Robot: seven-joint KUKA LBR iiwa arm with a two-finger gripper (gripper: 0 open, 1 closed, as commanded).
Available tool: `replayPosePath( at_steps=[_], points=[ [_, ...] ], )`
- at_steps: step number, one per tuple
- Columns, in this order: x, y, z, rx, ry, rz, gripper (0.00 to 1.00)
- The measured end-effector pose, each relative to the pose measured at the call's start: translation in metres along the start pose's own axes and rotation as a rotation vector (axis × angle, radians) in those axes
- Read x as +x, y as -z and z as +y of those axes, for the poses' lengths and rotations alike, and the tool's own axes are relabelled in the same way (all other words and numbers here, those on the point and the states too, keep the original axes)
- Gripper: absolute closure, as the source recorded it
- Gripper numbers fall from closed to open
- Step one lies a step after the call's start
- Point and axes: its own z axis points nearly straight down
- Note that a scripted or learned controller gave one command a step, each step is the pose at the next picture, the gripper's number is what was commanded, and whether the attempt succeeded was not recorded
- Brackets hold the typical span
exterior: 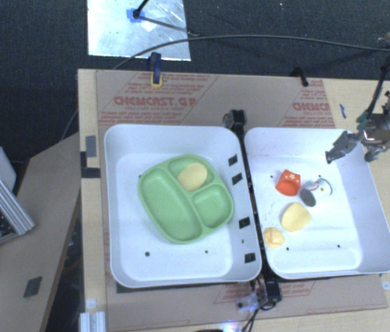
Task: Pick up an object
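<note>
The arm reaches in from the right, and its gripper (353, 147) hangs over the far right part of the right bin (371, 213). I cannot tell its state. The red object (288, 182) lies to its left and nearer, well apart. Close by are a grey piece (308, 198) and 2 yellow items (295, 217). The left bin (122, 185) holds a green tray (171, 209).
</note>
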Motion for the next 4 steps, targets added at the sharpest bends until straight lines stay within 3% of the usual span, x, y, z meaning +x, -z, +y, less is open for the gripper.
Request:
replayPosePath(
  at_steps=[2, 3, 4],
  points=[
    [-0.012, -0.089, -0.007, 0.004, -0.002, 0.001, 0.00],
    [-0.016, -0.142, 0.002, 0.003, -0.002, 0.001, 0.00],
    [-0.017, -0.128, 0.003, -0.002, -0.002, -0.001, 1.00]
  ],
)
